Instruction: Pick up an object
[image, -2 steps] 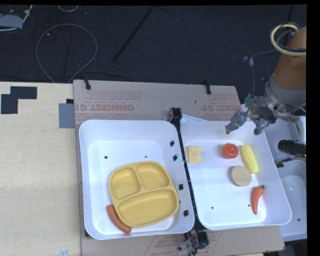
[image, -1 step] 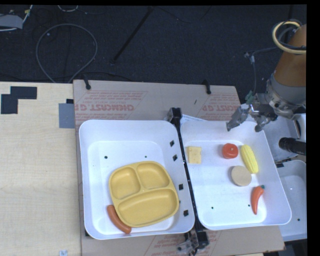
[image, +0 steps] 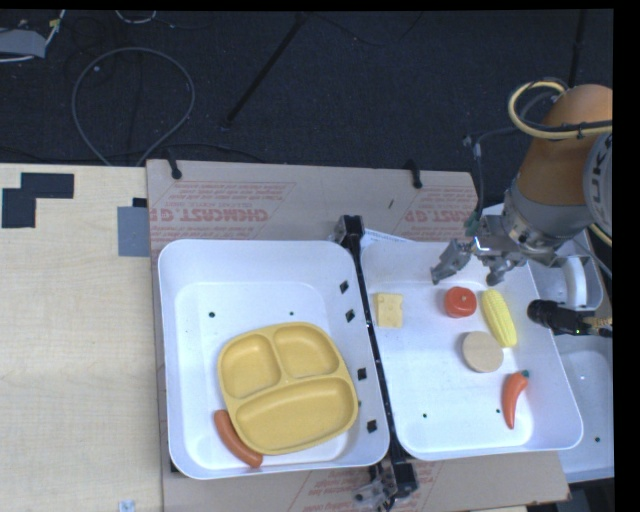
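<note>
Your claw (image: 472, 262) hangs open, seemingly with nothing in it, just above the tomato (image: 460, 302) in the right bin (image: 440, 440).

Yellow tray (image: 288, 388), corn (image: 499, 317); red tomato (image: 460, 302); orange carrot (image: 513, 397), sausage (image: 236, 440); white bins (image: 190, 300).

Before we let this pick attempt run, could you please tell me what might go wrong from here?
1. The tomato, corn cob and beige disc sit bunched together just below the gripper; coming down on one may well knock its neighbours.
2. The tomato looks round, so it might roll out of a pinch.
3. The gripper hangs near the right bin's far wall, so a descent there could graze the rim.
</note>
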